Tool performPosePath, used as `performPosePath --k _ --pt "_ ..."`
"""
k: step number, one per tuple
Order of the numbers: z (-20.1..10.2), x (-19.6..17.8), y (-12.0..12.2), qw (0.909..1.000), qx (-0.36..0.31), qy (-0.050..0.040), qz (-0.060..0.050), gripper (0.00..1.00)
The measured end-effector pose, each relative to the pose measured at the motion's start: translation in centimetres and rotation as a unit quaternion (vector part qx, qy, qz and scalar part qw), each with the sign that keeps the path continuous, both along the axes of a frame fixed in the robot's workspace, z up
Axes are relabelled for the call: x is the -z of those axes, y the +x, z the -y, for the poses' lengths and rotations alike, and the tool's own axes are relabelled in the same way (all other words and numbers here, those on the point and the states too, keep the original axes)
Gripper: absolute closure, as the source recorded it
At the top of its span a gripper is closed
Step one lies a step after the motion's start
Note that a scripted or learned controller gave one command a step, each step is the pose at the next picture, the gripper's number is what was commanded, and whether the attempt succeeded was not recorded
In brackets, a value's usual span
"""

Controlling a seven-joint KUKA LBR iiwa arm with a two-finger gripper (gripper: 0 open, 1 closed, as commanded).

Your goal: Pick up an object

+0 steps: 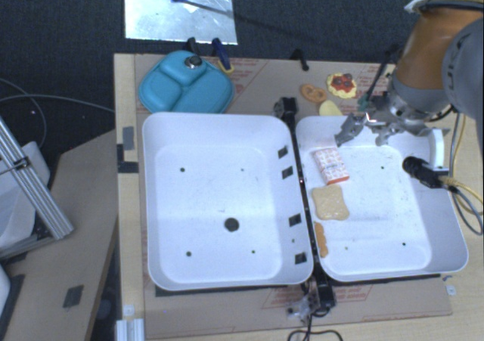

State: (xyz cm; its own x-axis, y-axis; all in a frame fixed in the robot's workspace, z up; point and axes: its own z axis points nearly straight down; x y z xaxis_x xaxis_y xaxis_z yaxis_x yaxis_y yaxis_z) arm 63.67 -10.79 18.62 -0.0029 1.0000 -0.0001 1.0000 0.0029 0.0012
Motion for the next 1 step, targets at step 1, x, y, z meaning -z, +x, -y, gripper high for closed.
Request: performPosePath --k 1 --pt "-7.83 -7.34 3.49 1.0000 -0.005 0.0009 0.005 0.00"
